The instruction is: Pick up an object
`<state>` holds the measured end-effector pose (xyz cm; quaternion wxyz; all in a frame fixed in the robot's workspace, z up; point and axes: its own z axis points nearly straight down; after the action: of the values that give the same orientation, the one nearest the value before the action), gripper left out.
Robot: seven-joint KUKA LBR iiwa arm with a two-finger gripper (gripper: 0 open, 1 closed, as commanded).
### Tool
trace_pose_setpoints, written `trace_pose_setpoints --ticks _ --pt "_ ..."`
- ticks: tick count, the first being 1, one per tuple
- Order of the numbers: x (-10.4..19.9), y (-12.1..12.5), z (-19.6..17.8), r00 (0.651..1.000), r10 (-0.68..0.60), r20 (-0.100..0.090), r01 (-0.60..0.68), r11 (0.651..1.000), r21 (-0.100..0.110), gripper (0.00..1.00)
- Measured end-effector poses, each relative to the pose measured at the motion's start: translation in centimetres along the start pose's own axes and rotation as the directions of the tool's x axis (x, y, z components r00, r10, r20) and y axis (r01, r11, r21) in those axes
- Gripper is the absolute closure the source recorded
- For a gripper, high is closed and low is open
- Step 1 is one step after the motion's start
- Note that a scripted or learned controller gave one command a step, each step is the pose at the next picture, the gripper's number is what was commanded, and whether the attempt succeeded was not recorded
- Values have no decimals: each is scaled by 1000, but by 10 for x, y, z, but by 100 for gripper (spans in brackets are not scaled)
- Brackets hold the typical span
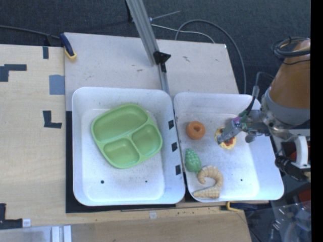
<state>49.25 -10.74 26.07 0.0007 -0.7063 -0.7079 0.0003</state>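
Where the fixed overhead camera looks down on the bench, two shallow white bins sit side by side. Left bin [83, 185]: it holds a green divided plate [126, 135] with three compartments, lying flat and turned at an angle. Right bin [267, 180]: it holds four small items. An orange doughnut-shaped toy [196, 130] lies near the bin's left wall, toward the far side. A green bumpy toy [192, 160] lies nearer the camera, just beside the same wall. A tan curved croissant-like toy [211, 181] lies next to it, close to the near rim, the two appearing to touch. A yellow and red toy [227, 141] lies near the middle of the bin, well apart from the others. Arm: it reaches in from the right, its orange band [297, 77] over the bin's right edge. The gripper [229, 131] hangs directly over the yellow and red toy, partly covering it. Whether its pincer is spread, pressed together or pinching the toy cannot be told from this view. Contact between gripper and toy likewise cannot be confirmed.
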Motion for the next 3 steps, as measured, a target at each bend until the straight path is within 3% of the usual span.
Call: trace_pose_setpoints --ticks 1,3 --pt "0 0 0 1000 0 0 0 1000 0 0" --pt "-12 -4 114 1000 2 -1 -2 1000 7 0"
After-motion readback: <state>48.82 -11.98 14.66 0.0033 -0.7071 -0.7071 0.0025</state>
